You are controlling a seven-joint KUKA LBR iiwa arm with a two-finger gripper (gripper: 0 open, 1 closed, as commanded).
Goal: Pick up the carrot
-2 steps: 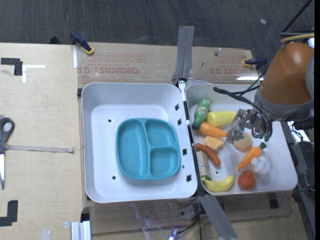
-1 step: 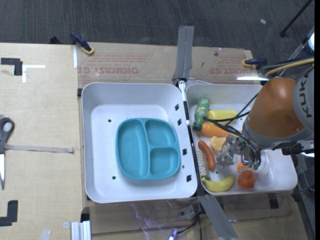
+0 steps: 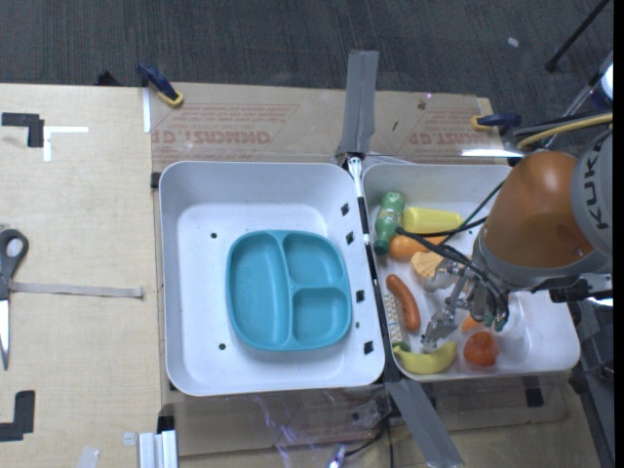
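Note:
The carrot [image 3: 404,247] is a short orange piece lying in the right bin [image 3: 546,359], just below a green vegetable [image 3: 390,214] and a yellow piece [image 3: 432,219]. My gripper [image 3: 439,328] hangs low over the bin's middle, below and to the right of the carrot and apart from it. Its tip sits between a red-brown sausage [image 3: 403,301] and a red tomato [image 3: 480,349], just above a banana [image 3: 426,361]. Nothing visible is held.
A pale orange wedge [image 3: 426,264] lies between carrot and gripper. A corn cob [image 3: 393,312] rests by the sausage. The left bin [image 3: 185,291] holds a teal divided plate [image 3: 290,290]. Scissors [image 3: 8,261] lie at the bench's far left.

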